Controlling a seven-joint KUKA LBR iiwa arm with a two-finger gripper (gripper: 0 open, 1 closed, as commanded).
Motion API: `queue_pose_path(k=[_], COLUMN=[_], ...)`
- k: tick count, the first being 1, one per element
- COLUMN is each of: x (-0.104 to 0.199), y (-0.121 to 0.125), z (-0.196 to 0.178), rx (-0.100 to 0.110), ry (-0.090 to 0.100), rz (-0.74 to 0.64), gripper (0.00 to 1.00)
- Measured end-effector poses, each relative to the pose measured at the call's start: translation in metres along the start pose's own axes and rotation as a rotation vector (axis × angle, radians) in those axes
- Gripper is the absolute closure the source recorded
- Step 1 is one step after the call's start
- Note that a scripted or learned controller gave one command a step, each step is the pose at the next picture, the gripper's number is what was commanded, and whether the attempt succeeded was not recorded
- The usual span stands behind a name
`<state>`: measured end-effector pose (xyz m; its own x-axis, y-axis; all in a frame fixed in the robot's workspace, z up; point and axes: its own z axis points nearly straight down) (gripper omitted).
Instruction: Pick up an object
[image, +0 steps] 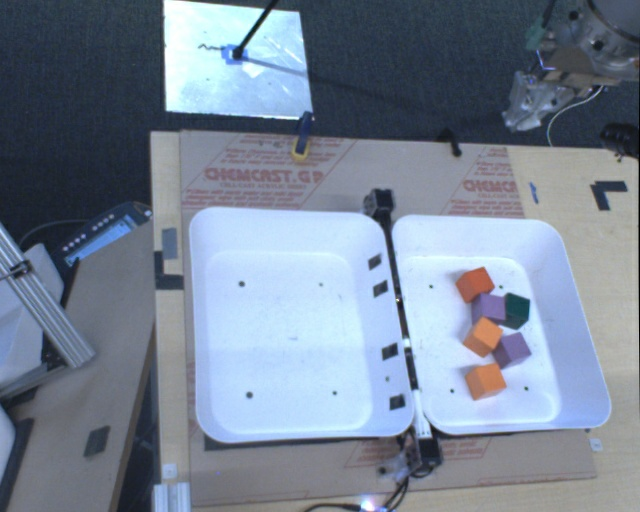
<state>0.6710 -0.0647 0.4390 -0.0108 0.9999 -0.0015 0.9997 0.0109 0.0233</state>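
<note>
White plastic is forming two shallow bins sitting side by side on the tabletop (250, 170), the left bin (290, 330) and the right bin (560, 300), meeting along a dark hinge-like seam between them. The arm is being cut off by the far right corner of the picture, so just its wrist and the pincer (527, 100) are showing, hanging over the dark floor beyond the tabletop's far edge, well apart from the bins. Its fingers are too small and blurred to make out, so I cannot tell how far it is opening, and nothing is showing in its grip. Six small blocks are lying clustered in the right bin: three orange blocks (475, 284), two purple blocks (489, 307) and one dark green block (516, 309), several touching one another.
</note>
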Motion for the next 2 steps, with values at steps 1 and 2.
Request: queue_pose_path(k=[1, 2], x=[-0.003, -0.003], y=[-0.002, -0.001], z=[-0.001, -0.012], rx=[0.016, 0.014], ry=[-0.001, -0.002], rz=[0.0, -0.007], gripper=[1.0, 1.0])
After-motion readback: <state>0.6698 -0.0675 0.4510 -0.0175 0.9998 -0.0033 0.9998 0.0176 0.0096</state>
